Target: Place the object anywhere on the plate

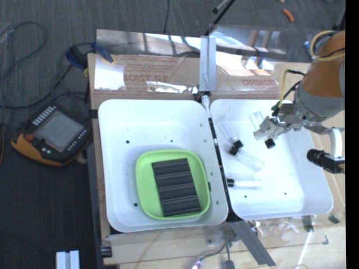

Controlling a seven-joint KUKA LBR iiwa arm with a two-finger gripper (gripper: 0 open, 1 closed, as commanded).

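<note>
Hovering over the upper right part of the right bin [314, 198], the gripper [268, 132] is reaching in from the right on the grey arm [317, 102] with its orange band [330, 66]; whether it is clenched or released, I cannot tell, and no object is showing in its grasp. One dark tip is sticking out at its lower left end.

Several small clear plastic objects are lying on the right bin's floor. A clear tube-like piece with a black cap [235, 147] is sitting left of the gripper, near the bin's left wall. Another clear piece [257, 118] is lying just above and left of the gripper. A thin clear item [242, 182] with a small dark end is resting lower down, well apart from the gripper.

A green plate [145, 167] is sitting in the lower middle of the left bin [120, 122], and a dark ribbed rectangular block [176, 187] is lying on it, covering much of its centre.

Behind both bins, a cardboard panel [162, 74] is carrying reddish printed lettering (too blurred to read). On the floor to the left, a handheld pendant [51, 134] with a grey screen is lying beside loose cables.
</note>
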